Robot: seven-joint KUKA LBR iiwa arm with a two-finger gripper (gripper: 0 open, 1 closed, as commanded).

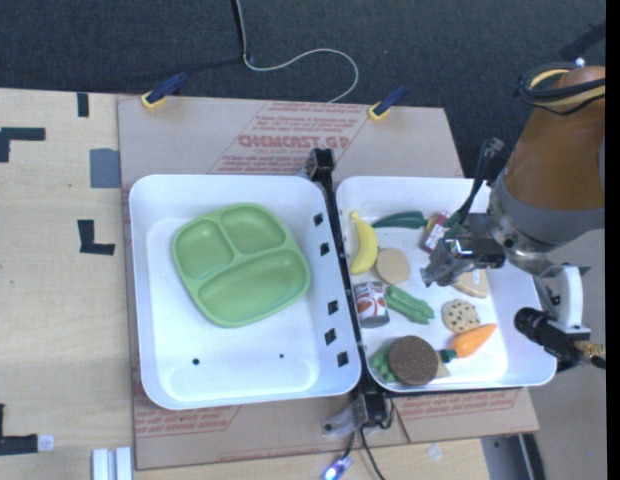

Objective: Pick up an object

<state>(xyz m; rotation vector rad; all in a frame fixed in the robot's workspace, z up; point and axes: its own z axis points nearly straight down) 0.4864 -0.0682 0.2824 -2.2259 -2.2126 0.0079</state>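
My claw [442, 268] hangs right of frame centre, over the right bin [520, 373]; opening unreadable. Nearest target: tan disc [394, 266] beside the banana [364, 244]. Best descend straight, avoiding neighbours.

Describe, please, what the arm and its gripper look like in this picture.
The arm is a thick, rounded body, orange-brown on top with a grey ring beneath. A yellow-and-black loop sits on its upper end and a thin dark cable runs down its side. The gripper is small, dark metal with black fittings and a touch of red. A white bracket with a black cylinder hangs below.
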